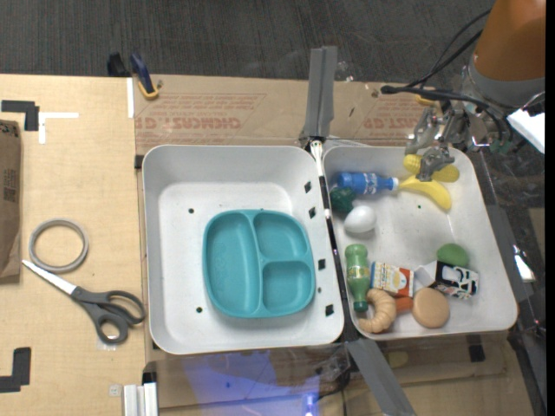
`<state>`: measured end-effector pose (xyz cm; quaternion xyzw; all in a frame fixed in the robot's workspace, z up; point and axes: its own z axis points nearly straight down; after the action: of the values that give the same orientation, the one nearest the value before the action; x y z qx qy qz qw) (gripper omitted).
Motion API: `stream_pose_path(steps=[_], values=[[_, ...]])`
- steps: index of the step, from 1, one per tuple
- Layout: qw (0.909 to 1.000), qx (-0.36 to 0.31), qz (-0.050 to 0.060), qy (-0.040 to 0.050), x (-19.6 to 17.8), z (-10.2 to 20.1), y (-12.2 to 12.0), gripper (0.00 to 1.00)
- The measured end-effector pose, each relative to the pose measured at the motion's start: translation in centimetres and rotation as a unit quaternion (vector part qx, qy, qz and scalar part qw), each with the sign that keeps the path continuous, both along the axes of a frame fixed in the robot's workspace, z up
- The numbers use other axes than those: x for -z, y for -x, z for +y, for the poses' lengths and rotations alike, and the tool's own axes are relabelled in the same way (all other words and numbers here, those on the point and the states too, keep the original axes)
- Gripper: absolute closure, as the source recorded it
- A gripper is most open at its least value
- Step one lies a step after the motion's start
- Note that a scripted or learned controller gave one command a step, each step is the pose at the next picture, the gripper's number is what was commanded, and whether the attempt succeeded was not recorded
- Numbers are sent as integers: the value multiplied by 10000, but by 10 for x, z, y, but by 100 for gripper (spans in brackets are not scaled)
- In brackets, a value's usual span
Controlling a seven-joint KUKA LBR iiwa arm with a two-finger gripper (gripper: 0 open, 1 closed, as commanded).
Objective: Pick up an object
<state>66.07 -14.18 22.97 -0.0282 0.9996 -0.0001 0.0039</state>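
Note:
My gripper (431,156) hangs at the back of the right bin (486,224), directly over the upper end of a yellow banana (434,192) and touching or almost touching it. The view is too cluttered there to tell whether anything is gripped. To the left of the banana lie a blue bottle (364,181), a dark green piece (342,200) and a white egg-like ball (360,219). Toward the front are a green bottle (356,271), a small juice carton (392,277), a croissant (378,310), a brown bun (431,308), a green round item (452,254) and a black-and-white carton (457,280).
The left bin (173,180) holds a teal divided plate (258,263). On the bench to the left lie a tape roll (58,243) and scissors (87,297). Cables run beside the arm at the upper right.

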Motion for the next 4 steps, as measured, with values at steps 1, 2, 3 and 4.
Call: stream_pose_path(steps=[1,2,3,4], values=[[10000,-60,18,-4,11,59,1,100],[10000,44,23,-5,22,117,1,100],[9963,-859,7,7,-29,86,6,100],[9938,-1115,21,-1,13,138,1,100]])
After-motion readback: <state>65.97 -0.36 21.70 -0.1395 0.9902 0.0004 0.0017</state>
